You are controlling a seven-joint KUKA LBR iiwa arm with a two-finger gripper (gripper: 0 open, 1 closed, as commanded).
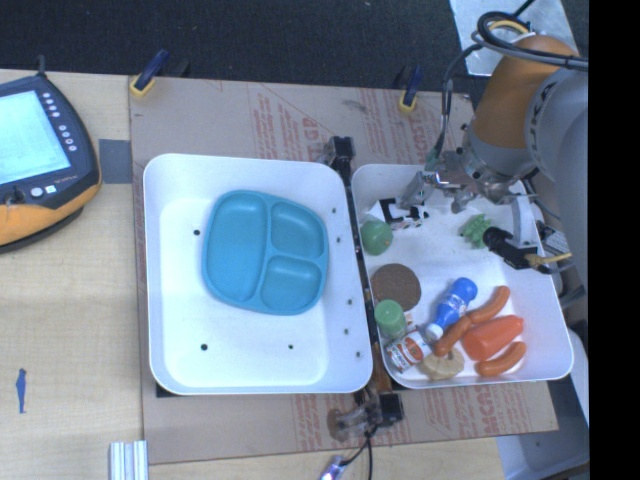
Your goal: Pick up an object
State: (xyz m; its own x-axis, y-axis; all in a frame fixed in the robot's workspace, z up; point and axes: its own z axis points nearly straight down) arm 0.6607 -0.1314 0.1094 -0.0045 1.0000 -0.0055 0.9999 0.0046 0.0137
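My gripper [403, 212] hangs over the back left part of the right bin [560, 313], with its fingers apart and nothing between them. Just in front of it and slightly left lies a green ball [376, 236]. Further forward are a brown disc [396, 284], a green-capped bottle [389, 318] and a blue-capped bottle [452, 304]. Orange-red sausages [486, 310] and a red pepper [494, 336] lie at the front right. A small can [408, 353] and a tan piece [441, 365] rest at the front edge. A green leafy toy [475, 230] sits to the gripper's right.
The left bin [170, 268] holds a blue divided plate [266, 252]. A tablet in an orange case [40, 158] lies on the bench at the far left. The arm [520, 108] and its cables rise over the right bin's back right corner.
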